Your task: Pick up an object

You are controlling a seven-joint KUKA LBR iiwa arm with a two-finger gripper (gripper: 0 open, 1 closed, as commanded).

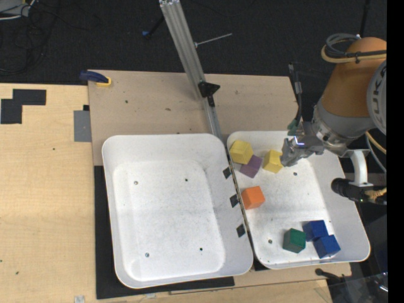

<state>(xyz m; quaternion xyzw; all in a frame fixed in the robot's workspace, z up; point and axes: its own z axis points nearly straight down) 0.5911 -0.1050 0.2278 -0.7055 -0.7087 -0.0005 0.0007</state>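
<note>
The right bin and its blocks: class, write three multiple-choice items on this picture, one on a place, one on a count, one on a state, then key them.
1. Where does the orange block lie?
A. in the right bin, near its left wall
B. in the left bin
C. on the wooden bench

2. How many yellow blocks are in the right bin?
A. one
B. two
C. four

3. How does the gripper stand?
A. low over the right bin, beside a yellow block
B. over the left bin
C. beside the green block

Key: 1 A, it sits by the dividing edge. 2 B, a second yellow block lies further left. 3 A, it hangs just right of that block.
</note>
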